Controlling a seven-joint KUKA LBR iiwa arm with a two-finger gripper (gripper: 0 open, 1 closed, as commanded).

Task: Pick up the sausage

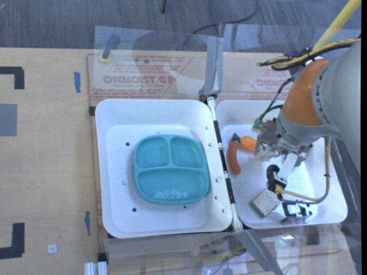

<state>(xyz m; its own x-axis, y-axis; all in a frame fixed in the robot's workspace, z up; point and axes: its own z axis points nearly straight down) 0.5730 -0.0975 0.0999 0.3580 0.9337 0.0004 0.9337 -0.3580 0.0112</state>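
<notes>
Pale wooden table (46,171) under everything, with black tape corners (14,78) and short blue tape strips (77,82) on its left part. Carries two shallow white bins side by side, rims meeting along the middle.

Left bin (114,125): holds a teal divided plate (171,168), flat and roughly central. Shows three compartments, two small ones at the far side and one long one at the near side.

Right bin (321,193): partly covered by the grey arm (332,90), with its orange band above the wrist. Reaches in from the right and hangs over the bin's upper middle.

Jaws at the end of the wrist, low over the right bin's floor and just right of the carrot. Cannot tell whether spread or clenched, as the wrist hides that from this slant. Nothing seen gripped there.

Sausage (234,157) in the right bin, close to its left wall and lying lengthwise along that wall. Reddish-orange, flat on the floor, apart from the jaws.

Carrot (248,143) just beside the sausage's far end, orange, pointing toward the wrist. Cannot tell whether touching the sausage.

Small speckled packet (265,203) nearer the front of the same bin, tilted, well apart from the sausage.
</notes>
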